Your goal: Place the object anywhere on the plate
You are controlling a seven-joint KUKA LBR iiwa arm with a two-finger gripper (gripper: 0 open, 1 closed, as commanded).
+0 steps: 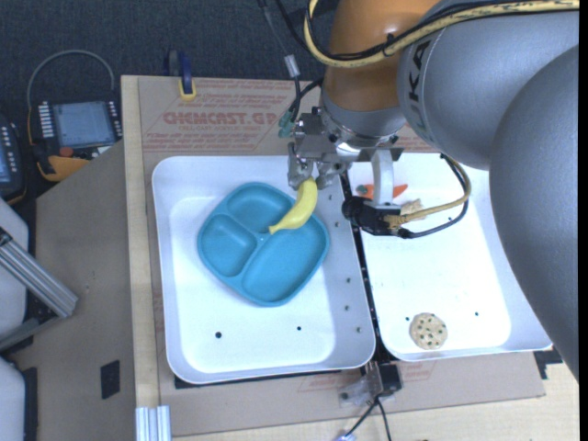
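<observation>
One blue plate (262, 246) in the left bin (184, 320), one banana (297, 209) over the plate's upper right rim, top end between the gripper (308, 175) fingers, closed on it. Right bin (459, 283): one cookie (427, 330), one orange item (395, 191) partly hidden. Board (230, 108) at frame top reads "CHEMCAST".

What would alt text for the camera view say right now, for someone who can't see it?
The gripper holds a yellow banana by its top end over the blue divided plate in the left white bin. A cookie lies in the right bin, near its front.
</observation>
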